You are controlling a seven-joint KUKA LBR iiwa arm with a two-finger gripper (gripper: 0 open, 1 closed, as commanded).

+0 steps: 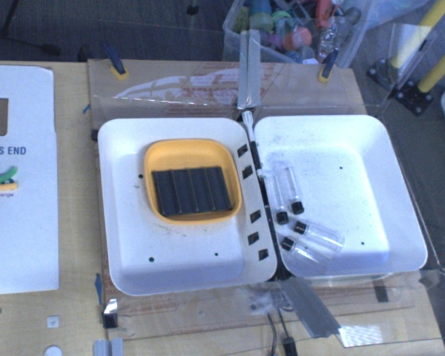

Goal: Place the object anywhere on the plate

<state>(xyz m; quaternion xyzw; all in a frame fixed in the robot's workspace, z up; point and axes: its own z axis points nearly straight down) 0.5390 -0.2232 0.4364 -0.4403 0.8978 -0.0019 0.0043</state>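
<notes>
A yellow plate [156, 156] with rounded corners sits in the left white bin [122, 221]. A dark ribbed rectangular block [192, 191] lies flat on the plate, filling most of its middle. In the right white bin [371, 191], several clear plastic tubes with black caps [289, 199] lie near the left wall, and one [317, 233] rests lower down.
A divider with black clips [251, 191] runs between the two bins. A clear crate of coloured toys [297, 13] stands behind the bench. A white printed sheet [18, 176] lies to the left. A grey metal strip [311, 310] lies at the front edge.
</notes>
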